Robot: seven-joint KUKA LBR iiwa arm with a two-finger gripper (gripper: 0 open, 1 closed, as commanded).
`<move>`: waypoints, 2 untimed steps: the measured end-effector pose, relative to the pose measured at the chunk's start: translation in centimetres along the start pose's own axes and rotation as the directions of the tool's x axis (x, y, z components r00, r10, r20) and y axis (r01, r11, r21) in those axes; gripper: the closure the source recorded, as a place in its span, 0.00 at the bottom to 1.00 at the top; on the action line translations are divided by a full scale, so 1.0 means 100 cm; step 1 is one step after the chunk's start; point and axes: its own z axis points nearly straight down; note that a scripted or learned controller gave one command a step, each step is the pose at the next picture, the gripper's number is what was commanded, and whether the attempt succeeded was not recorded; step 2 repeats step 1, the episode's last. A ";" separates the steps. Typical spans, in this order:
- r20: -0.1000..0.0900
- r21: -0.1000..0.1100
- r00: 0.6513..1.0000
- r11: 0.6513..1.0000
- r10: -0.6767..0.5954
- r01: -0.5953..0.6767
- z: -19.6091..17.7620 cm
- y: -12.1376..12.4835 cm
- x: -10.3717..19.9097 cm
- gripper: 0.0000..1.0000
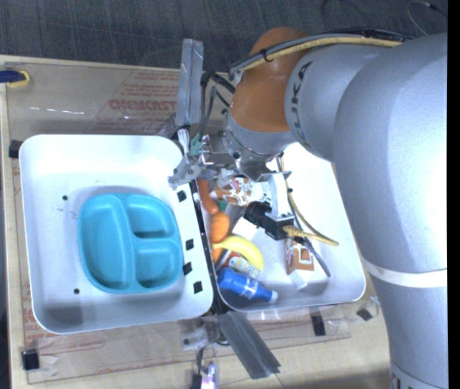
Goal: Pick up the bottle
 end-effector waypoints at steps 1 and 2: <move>0.000 0.001 0.989 0.989 0.146 -0.146 0.000 -0.036 0.065 0.00; 0.000 0.001 0.989 0.989 0.146 -0.146 0.000 -0.036 0.065 0.00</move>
